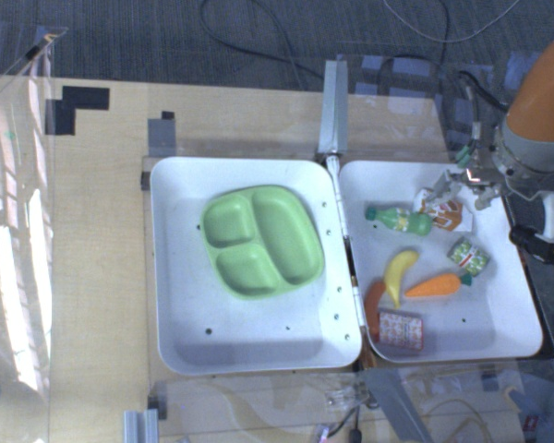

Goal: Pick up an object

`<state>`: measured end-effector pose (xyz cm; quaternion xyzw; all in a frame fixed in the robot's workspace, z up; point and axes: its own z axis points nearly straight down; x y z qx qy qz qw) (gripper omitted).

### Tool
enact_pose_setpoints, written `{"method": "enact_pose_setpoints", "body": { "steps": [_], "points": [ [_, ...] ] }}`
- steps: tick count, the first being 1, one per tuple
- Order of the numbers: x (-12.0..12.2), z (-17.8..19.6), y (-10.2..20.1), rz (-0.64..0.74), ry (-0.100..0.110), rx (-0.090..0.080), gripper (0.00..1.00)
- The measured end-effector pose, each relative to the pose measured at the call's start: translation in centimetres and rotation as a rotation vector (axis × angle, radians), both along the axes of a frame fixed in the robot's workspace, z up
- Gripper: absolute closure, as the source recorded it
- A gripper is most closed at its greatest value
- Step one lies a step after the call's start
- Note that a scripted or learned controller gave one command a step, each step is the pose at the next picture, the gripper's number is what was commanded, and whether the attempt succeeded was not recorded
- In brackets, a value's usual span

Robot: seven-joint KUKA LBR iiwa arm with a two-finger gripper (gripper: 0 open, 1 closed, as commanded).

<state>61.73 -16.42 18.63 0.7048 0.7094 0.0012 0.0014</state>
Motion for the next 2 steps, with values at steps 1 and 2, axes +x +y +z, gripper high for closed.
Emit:
{"method": "enact_pose_setpoints", "body": {
  "steps": [1,2],
  "points": [
    [-1.6,-9.1,-3.7,0.083,-0.003,-0.001,0.0],
    [-2.4,0.4,-0.1,0.076,-0.003,-0.001,0.0]
  ]
}}
